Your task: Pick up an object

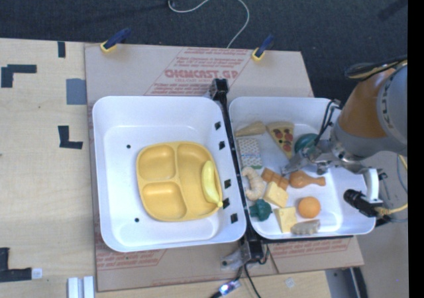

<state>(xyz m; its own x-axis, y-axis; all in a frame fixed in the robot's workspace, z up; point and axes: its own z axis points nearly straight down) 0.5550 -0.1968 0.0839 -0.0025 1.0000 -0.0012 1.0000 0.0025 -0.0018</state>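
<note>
The right bin [331,108] holds several toy foods. Among them are a pizza slice [281,135], a teal piece [306,142], a brown drumstick [306,180], an orange [309,207], cheese wedges [276,193], a dark green piece [260,210] and a dumpling [306,227]. My gripper [310,159] reaches in from the right and hangs low over the bin's middle. It sits between the teal piece and the drumstick, just above the drumstick's thick end. Nothing is visibly lifted.
The left bin [112,124] holds a yellow divided plate [169,181] with a banana [211,183] on its right side. A black divider [228,157] joins the two bins. The grey and orange arm [371,118] covers the right bin's far right edge.
</note>
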